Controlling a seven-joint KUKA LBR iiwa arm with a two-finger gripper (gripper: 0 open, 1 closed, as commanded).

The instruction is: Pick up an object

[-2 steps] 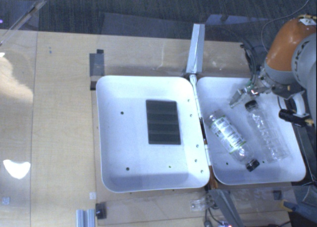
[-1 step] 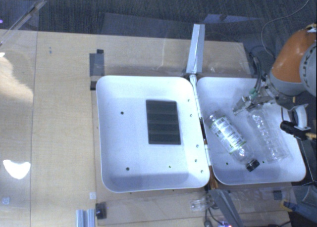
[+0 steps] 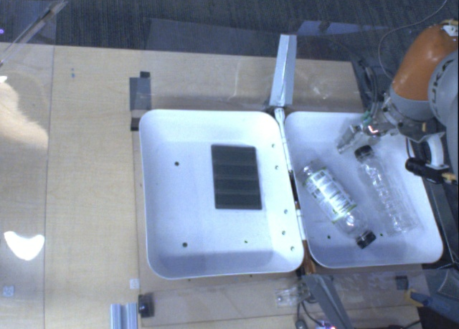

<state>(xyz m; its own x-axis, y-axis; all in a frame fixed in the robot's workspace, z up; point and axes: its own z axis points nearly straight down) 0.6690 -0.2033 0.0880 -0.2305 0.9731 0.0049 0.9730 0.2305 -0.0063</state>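
Two clear, ribbed plastic bottles (image 3: 328, 193) (image 3: 387, 191) with black caps are lying in the right white bin (image 3: 315, 249), while the claw (image 3: 356, 136), jaw state unclear, is hovering near one cap.

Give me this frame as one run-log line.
gripper: over right bin's top edge, nothing seen held | two clear bottles: lying in right bin | dark ridged block: left bin

The arm (image 3: 430, 69) is cut off by the right edge, so most of its length is lost. Its gripper (image 3: 356, 136) is too small and blurred to read (the jaws' stance cannot be told). The bench (image 3: 72, 198) runs past the left edge.
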